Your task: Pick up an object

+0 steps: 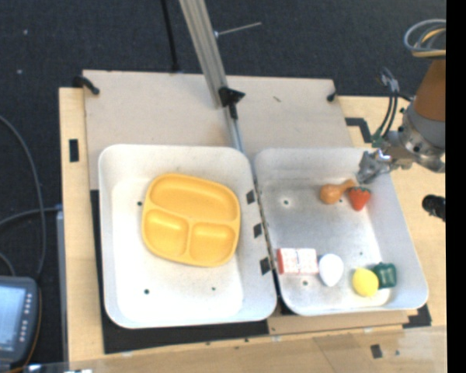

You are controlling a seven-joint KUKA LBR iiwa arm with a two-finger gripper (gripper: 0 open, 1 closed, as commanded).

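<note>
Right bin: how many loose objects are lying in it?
6. An orange piece and red piece near the gripper; a red-white box, white egg, yellow lemon and green item along the near edge.

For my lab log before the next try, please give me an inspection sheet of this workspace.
Surface: wooden bench with left bin and right bin side by side.
Job's things: in right bin, orange piece touching red piece; carton, egg, lemon and green piece in a row along the near edge.
Clutter: yellow divided plate in left bin.
Gripper: gripper at right bin's far right edge, just above the red piece; holds nothing visible.
Cables: black cables on floor at left; hoses on arm.
Surroundings: dark carpet, metal post, screen at lower left.
</note>
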